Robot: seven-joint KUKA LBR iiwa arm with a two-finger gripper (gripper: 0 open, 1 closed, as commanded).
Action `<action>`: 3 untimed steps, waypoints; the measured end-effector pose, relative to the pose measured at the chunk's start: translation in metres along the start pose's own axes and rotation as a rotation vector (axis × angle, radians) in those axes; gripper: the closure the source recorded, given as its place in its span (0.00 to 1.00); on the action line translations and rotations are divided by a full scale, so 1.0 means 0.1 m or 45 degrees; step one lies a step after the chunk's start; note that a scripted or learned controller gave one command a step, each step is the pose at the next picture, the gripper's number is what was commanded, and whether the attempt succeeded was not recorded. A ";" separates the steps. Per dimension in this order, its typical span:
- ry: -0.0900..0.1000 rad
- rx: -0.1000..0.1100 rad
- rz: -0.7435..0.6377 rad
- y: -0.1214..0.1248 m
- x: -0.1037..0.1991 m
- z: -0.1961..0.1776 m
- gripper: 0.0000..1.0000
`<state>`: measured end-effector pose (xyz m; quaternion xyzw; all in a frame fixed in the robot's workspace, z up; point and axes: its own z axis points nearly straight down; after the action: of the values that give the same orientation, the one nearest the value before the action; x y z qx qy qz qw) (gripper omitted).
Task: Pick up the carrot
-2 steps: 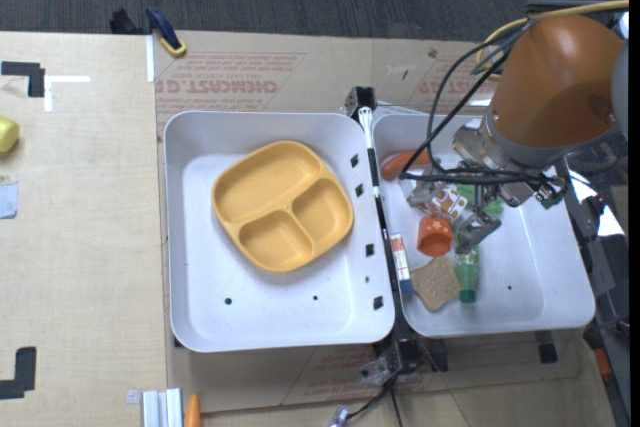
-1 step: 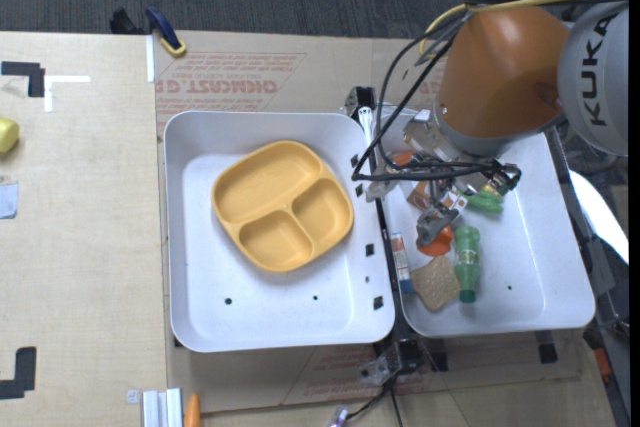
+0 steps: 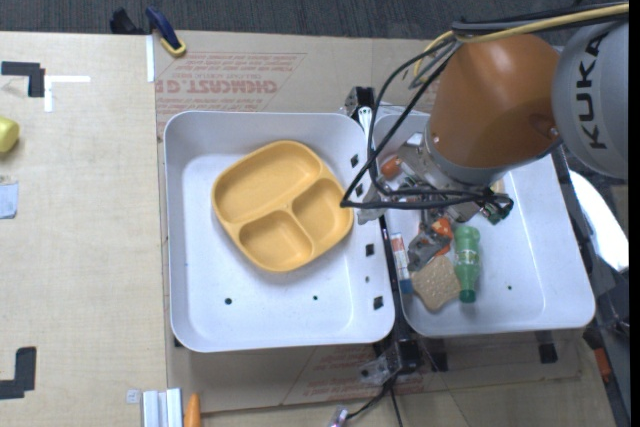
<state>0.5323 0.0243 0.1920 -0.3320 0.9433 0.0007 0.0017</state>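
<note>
My arm's orange band hangs over the right bin and covers my gripper, which points down into the bin's left half. Just under the wrist an orange and red piece peeks out; it may be the carrot, and most of it is hidden. Another small orange bit shows at the wrist's left edge. A green bottle lies right of the orange piece and a brown slice of toast lies below it.
A yellow three-compartment plate sits in the left bin. A thin white and red tube lies along the right bin's left wall. Black cables loop over the divide between the bins. A yellow object rests at the bench's far left.
</note>
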 end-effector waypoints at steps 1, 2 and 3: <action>-0.002 0.002 -0.416 -0.53 0.07 0.00 0.00; -0.002 0.003 -0.880 -0.41 0.32 -0.01 0.00; -0.002 -0.001 -1.556 -0.35 0.64 0.00 0.00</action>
<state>0.5043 -0.0429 0.1920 -0.8131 0.5821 0.0001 0.0023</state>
